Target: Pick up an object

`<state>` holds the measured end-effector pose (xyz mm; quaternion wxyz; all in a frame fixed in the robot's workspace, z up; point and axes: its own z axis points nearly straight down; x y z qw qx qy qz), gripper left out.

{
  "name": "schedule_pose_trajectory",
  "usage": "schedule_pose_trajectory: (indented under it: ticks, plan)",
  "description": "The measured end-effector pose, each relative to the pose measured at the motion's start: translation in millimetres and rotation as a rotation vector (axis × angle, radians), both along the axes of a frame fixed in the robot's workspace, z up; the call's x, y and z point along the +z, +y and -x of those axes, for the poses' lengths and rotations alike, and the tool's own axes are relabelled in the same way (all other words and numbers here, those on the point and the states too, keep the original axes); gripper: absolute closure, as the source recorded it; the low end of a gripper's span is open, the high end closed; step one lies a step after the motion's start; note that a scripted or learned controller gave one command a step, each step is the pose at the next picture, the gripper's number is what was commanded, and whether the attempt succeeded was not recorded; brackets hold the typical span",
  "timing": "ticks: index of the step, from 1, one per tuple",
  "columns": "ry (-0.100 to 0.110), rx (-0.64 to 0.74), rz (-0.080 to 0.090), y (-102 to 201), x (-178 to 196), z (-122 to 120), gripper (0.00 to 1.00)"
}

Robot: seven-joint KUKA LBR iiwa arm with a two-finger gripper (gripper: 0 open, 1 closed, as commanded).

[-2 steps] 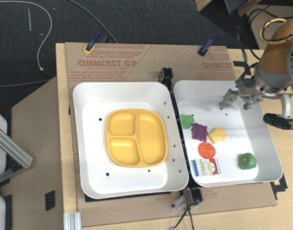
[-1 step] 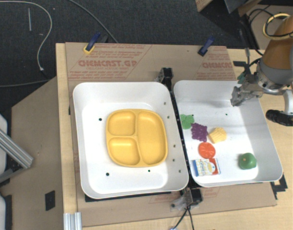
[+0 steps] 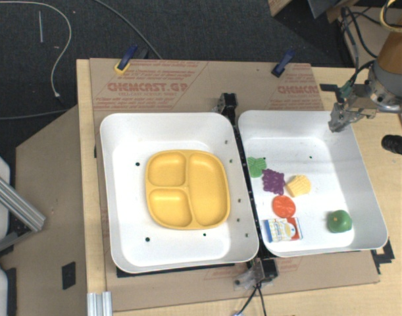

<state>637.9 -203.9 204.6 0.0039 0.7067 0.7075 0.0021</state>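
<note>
Right bin [image 3: 358, 176]: carton [image 3: 281, 230] flat, long axis left-right.

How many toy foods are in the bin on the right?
6, all in the right bin: green leafy piece, purple grapes, yellow piece, red tomato, small box, green ball.

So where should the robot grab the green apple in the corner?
Probably from straight above, fingers closing across the round middle of the green apple. It sits alone near the front right corner of the right bin, so there is room around it, though the bin wall is close. The gripper is at the bin's far edge.
</note>
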Motion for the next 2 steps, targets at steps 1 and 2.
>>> schedule_pose_trajectory:
  ticks: [1, 2]
  plan:
    - [0.001, 0.0, 0.0, -0.1, 55.2, -1.5, 1.0]
    - [0.009, 0.004, -0.005, 49.4, 59.9, -1.4, 1.0]
